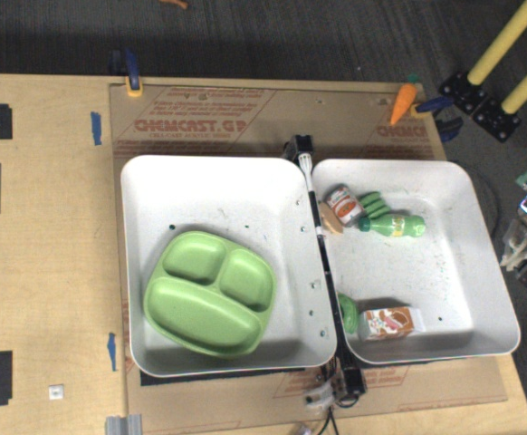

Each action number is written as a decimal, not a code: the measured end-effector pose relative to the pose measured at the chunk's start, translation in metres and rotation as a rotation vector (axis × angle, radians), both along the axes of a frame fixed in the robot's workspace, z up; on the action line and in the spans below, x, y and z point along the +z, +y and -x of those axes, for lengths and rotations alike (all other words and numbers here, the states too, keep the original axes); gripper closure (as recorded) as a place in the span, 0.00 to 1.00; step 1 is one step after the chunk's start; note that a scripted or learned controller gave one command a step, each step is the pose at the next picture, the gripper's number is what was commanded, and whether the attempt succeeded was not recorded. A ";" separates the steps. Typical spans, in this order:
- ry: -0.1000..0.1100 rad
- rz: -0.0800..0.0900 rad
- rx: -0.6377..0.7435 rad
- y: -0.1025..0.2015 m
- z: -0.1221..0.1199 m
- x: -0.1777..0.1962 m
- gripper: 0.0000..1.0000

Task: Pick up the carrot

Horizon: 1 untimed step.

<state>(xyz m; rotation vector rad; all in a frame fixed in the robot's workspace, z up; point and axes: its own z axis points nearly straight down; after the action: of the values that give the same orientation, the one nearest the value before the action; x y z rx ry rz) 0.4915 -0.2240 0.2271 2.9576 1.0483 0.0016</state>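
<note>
**Carrot lies outside both bins, at the table's far edge**

The small orange plastic carrot with green top (pixel 403 102) rests on the brown cardboard sheet (pixel 200 116), beyond the far right corner of the right white bin (pixel 481 243). Its long axis runs near-upright in view, green end farthest. The tool's state cannot be told.

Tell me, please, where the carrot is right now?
The small orange carrot lies outside both bins, on the brown board just beyond the far edge of the right white bin, near a blue clamp.
</note>
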 end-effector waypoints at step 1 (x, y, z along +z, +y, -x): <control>0.003 -0.004 -0.090 0.072 -0.099 -0.005 1.00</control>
<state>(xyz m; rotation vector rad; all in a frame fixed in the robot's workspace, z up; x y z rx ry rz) 0.5905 -0.1516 0.2219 3.0066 0.9156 -0.0005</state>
